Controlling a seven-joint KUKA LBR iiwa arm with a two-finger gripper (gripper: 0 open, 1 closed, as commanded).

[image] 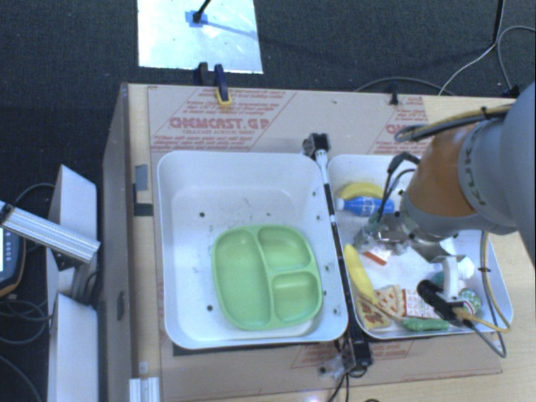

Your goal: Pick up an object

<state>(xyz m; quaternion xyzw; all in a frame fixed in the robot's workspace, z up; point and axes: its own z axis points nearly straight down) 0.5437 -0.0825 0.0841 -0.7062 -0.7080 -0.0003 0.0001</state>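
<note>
Red-and-white piece (378,258) is, in our judgement, the object of this try. It lies just beside the gripper (381,238), on its near side in the view, on the floor of the right bin (360,161). We cannot say if the two touch. The gripper is low in this bin, and we cannot tell how far it is open or if it has hold of anything.

Going outward, a long yellow banana-like thing (360,276) lies to the view's left of the gripper and a little nearer, along the wall between the bins. Beyond the gripper, toward the far wall, a blue and white bottle (368,206) lies on its side, with a second yellow thing (358,192) close on its far side. Nearer than the gripper, at the near wall, are a square cracker-like piece (387,301) and a green thing (424,325) beside it. Well apart from the gripper, to the view's left, the left bin (234,156) holds a green plate (268,276) with three compartments. Both bins stand on the bench (251,124).

We think the step in hand is the reaching down or the closing on the object; the lift is not yet done. The next move calls for a firm closing on one small thing only, then a straight rise that does not drag the banana-like thing or the bottle. The piece looks small and flat, so it may slip out.
</note>
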